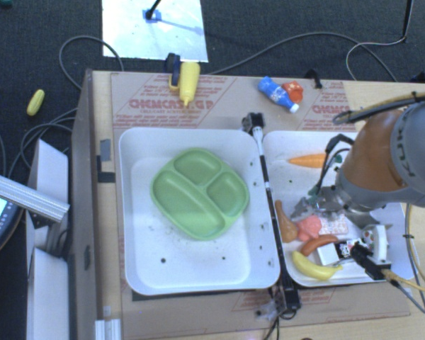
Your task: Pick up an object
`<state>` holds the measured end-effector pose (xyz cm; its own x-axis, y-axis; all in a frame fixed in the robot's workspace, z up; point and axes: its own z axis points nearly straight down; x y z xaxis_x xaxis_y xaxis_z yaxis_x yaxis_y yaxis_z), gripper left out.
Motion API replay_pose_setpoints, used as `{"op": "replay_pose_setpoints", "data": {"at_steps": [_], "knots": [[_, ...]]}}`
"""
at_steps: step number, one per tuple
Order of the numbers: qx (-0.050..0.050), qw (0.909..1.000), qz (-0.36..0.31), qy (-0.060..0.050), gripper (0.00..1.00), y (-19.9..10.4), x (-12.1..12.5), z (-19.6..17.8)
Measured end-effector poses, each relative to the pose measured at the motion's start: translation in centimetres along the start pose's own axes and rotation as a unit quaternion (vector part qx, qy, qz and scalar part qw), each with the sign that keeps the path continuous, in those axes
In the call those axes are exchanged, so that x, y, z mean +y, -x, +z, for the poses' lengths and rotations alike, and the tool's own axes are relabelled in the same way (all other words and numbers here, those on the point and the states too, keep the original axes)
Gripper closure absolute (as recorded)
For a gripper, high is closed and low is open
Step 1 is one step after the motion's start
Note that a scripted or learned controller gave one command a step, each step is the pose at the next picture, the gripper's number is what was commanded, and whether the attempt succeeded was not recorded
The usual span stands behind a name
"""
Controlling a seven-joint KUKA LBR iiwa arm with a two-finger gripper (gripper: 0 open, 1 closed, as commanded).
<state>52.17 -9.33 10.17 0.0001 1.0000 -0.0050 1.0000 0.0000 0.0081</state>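
My gripper (pixel 306 202) is low over the middle of the right bin (pixel 382 144), reaching in from the right. Its fingers look spread open with nothing between them. Just below it lie a pink piece (pixel 309 227) and a white patterned piece (pixel 333 227). A tan piece (pixel 285 222) lies to the left by the bin's wall. Toward the front are a red sausage (pixel 317 246) and a yellow banana (pixel 312 266). An orange carrot (pixel 308 161) lies at the back of the bin, apart from the gripper.
The left bin (pixel 138 261) holds a green divided plate (pixel 199 192). A black divider (pixel 265 179) runs between the bins. On the bench behind them lie a yellow bottle (pixel 188 81) and a blue and red toy (pixel 280 93).
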Motion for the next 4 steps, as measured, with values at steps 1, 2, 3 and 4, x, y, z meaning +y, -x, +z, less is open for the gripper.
{"op": "replay_pose_setpoints", "data": {"at_steps": [1, 2, 3, 4], "knots": [[0.003, 1.0, -0.001, -0.004, 0.0, -0.1, -3.5, -1.0], [0.003, 1.0, -0.001, -0.002, 1.0, -0.1, -3.4, -2.1], [0.003, 1.0, -0.002, -0.003, 0.0, -0.1, -3.4, -2.1], [0.001, 1.0, -0.001, 0.0, 0.0, 0.6, 0.7, 1.4]]}}
